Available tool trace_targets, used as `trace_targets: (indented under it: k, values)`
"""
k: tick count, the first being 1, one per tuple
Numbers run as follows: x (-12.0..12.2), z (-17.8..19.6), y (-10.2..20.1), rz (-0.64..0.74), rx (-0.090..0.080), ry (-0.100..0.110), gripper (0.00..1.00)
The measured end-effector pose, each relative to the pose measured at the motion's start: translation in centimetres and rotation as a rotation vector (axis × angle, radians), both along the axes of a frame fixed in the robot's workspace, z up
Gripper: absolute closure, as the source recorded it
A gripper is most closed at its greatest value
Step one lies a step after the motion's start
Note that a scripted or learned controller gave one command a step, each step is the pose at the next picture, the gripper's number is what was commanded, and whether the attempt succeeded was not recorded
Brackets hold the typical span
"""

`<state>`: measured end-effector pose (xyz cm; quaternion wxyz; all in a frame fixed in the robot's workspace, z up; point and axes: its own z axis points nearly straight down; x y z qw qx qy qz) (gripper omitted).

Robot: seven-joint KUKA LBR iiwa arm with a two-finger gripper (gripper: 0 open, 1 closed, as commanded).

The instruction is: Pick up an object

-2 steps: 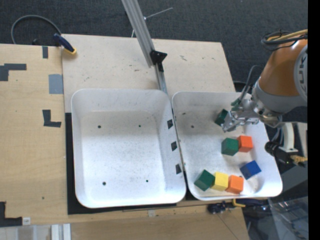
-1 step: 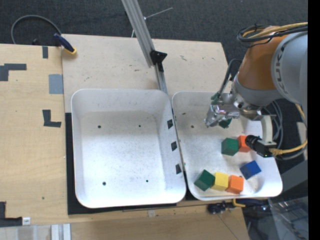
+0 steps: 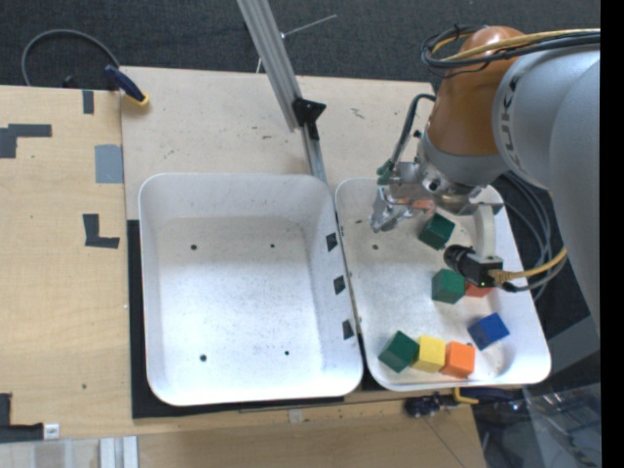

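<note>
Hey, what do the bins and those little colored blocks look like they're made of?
The bins look like thin molded plastic: matte white, rounded rims and corners, speckled with dark scuffs. The blocks, such as the yellow block and blue block, have flat, evenly colored faces, probably painted wood or plastic; the look leaves it open.

Light wooden bench [image 3: 224, 115] with grey tape patches [image 3: 109, 163]; slanted grey metal pole [image 3: 276, 57]; black looped cable [image 3: 58, 47] with blue-yellow clip [image 3: 127, 84] far left.

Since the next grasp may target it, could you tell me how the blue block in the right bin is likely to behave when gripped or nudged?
The blue block looks rigid and flat-faced, so it should slide, not roll. It probably weighs little. It sits near the right bin's wall, which may crowd a finger.
</note>
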<state>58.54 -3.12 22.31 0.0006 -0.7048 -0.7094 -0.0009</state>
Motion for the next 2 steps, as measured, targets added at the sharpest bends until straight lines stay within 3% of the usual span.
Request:
trace_targets:
  k: [2]
  values:
    - [2.1,0.1,12.4,0.001,-0.001,0.002,1.0]
